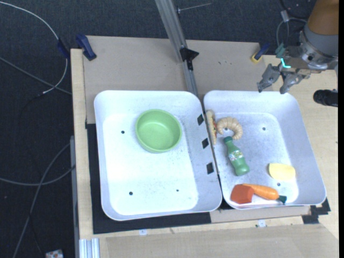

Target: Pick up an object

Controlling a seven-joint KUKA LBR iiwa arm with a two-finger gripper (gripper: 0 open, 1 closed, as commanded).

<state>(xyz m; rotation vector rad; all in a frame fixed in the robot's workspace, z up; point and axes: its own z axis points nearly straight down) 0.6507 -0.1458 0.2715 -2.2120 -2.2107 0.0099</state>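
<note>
Nearest, at the right bin's front edge: toy carrot, likely light, hard, a bit slippery, best pinched across its fat middle, with gripper fingers spread apart, holding nothing, far off above the bin's back rim.

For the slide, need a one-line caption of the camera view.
Open pincer hovers above right bin's far rim; bottle, carrot inside; green bowl in left bin.

In the right bin we see a green bottle lying flat, a curled beige shrimp just above it, a yellow piece, and an orange carrot near a red piece. In the left bin a green bowl stands upright.
</note>
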